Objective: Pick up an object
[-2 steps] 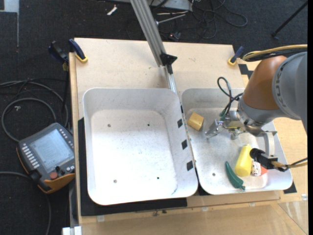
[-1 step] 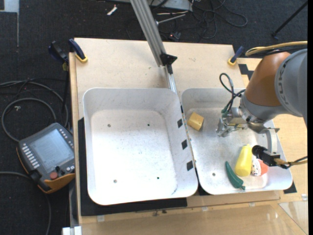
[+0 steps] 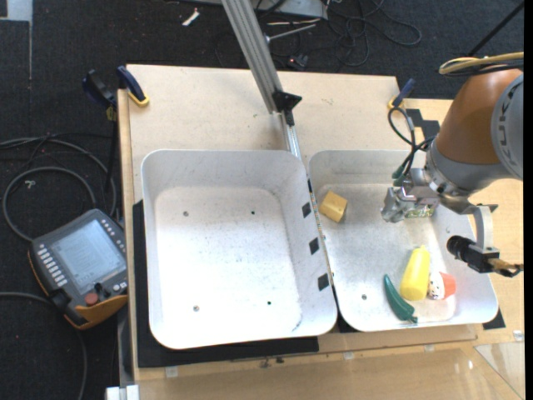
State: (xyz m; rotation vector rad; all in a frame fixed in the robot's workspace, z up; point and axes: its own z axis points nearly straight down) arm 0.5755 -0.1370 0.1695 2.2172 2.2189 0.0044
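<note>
In the right bin (image 3: 350,307), gripper (image 3: 398,207) sits at 3 o'clock of tan block (image 3: 334,207); finger state unreadable, cannot tell.

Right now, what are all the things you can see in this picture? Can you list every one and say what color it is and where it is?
Bins: 2, white, side by side on the bench.
Bench: 1, pale wood, under the bins.
Block: 1, tan-yellow, upper left of the right bin.
Yellow object: 1, yellow, lower part of the right bin.
Green object: 1, green, curved, just left of the yellow object.
Small toy: 1, orange and white, just right of the yellow object; too small to tell more.
Metal rail: 1, grey, slanting down toward the bins from the top.
Handheld controller: 1, grey and orange, on the floor at left.
Clamps: 2, blue and yellow, at the bench's top corners.
Arm: 1, grey with orange, reaching in from the right.
Gripper: 1, metallic, over the right bin.
</note>
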